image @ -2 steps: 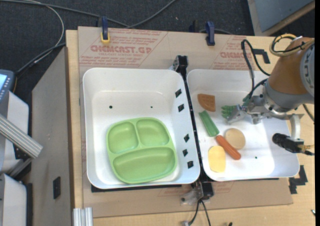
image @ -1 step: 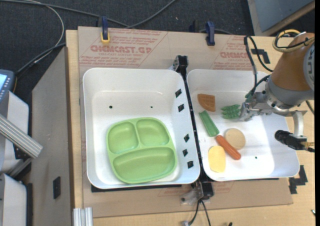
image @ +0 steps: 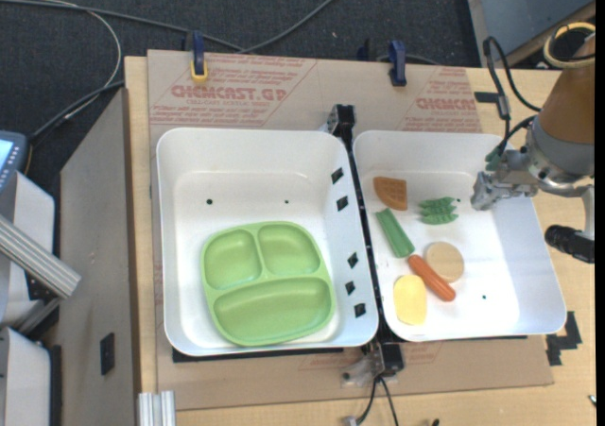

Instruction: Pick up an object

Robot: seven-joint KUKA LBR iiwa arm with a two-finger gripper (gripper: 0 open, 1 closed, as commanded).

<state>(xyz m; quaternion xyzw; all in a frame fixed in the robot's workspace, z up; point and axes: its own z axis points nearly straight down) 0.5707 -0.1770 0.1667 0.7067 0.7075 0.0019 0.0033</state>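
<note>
the surface (image: 284, 84) is a sheet of printed cardboard held by a yellow clamp (image: 198, 54) and a blue clamp (image: 396, 62) at its far edge, and it bears two shallow white bins side by side. the left bin (image: 180, 188) holds a light green divided plate (image: 267, 281) with three compartments, lying flat toward the near side. the right bin (image: 525, 292) holds the small things to pick from: a brown wedge like a piece of toast (image: 391, 193) near the far left corner, a dark green cucumber-like stick (image: 395, 231) just below it, lying at a slant, a green leafy piece (image: 438, 211) to its right, a round tan bun-like disc (image: 445, 261), an orange carrot-like stick (image: 431, 277) touching the disc's lower left edge, and a yellow block (image: 409, 300) just beside the orange stick at the near side. the grey arm with its orange band (image: 575, 108) comes in from the right, and its hand (image: 482, 195) hangs over the far right part of the right bin, near the leafy piece but apart from it; nothing shows between its tips, and from this angle i cannot tell whether it is spread or pressed together. dark cables (image: 284, 18) trail over the floor behind the surface.
</note>
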